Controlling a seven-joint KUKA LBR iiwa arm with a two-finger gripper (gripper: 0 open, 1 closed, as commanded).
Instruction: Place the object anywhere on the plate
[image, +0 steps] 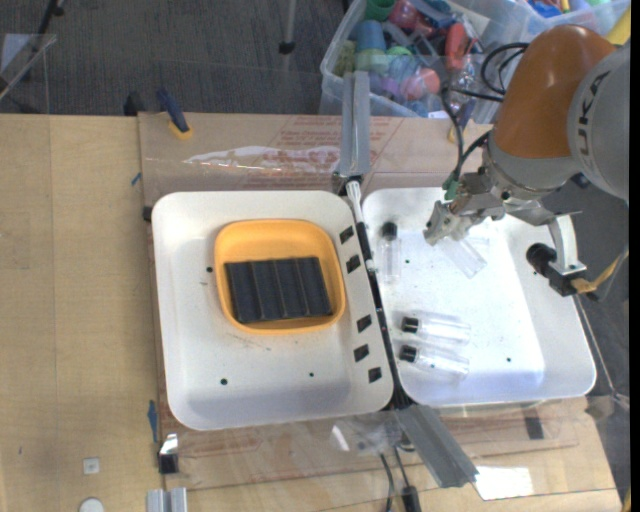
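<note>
Wooden bench boards are carrying two shallow white bins side by side, with a clear tub of bright plastic toys (440, 45) sitting on the floor beyond them. Inside the right bin (520, 345), several clear plastic vials with black caps are lying on their sides. One vial (388, 248) is lying left of the gripper (443, 226), long axis running away from the camera, cap at the far end. Two more vials (435, 340) are lying nearer the camera than the gripper, long axes across the bin, caps pointing toward the divider. Another clear vial (466, 257) is lying just below the gripper, tilted diagonally; whether it is touching the gripper cannot be told. The gripper is hanging over the far part of the right bin, and how far it is spread, or whether it has anything, cannot be told. Well to its left, in the left bin (190, 370), the orange plate (275, 240) is carrying a black ribbed block (277, 289). Beyond the bins, cardboard (250, 150) is showing red print too faint to read.
</note>
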